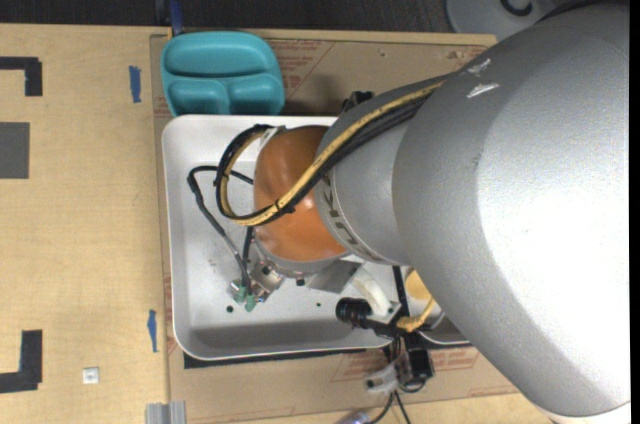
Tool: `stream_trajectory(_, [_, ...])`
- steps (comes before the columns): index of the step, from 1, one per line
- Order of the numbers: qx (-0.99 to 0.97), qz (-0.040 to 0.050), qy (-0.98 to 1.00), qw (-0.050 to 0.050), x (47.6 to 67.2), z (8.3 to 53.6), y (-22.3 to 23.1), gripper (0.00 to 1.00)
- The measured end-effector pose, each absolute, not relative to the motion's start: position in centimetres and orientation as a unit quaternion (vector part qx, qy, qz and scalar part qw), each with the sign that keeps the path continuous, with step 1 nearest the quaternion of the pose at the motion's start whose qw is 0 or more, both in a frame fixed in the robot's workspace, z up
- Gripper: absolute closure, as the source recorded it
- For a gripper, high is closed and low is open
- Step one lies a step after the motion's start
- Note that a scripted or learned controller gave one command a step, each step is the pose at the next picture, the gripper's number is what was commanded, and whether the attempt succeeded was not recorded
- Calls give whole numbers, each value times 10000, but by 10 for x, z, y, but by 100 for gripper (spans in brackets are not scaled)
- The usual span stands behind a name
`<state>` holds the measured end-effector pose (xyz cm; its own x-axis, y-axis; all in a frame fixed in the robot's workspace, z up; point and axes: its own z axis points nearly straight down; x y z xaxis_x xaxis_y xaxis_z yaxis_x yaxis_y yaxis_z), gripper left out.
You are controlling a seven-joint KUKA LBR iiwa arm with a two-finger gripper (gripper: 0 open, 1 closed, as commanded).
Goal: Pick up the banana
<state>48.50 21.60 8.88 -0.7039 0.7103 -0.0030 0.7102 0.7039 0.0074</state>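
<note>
**A:** Where's the banana?

**B:** I can't tell; the arm (490,212) covers most of the white bin (188,242). My gripper (247,290) sits low inside its lower-left corner. Spread or pinched, I can't tell.

**A:** Next?

**B:** I'd rise, locate it, then grasp across its middle.

1 white bin (190,242) is in view, with 1 teal divided tray (222,72) at its far edge. 1 grey arm (500,212) carries 1 gripper (246,295). Left of the bin, the bench (80,242) bears 2 blue tape strips (135,84) and 2 black corner marks (24,75).
</note>
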Motion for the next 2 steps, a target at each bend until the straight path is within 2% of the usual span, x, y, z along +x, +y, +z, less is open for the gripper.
stream_trajectory(2, [3853,48,9228,45,486,108,217,100])
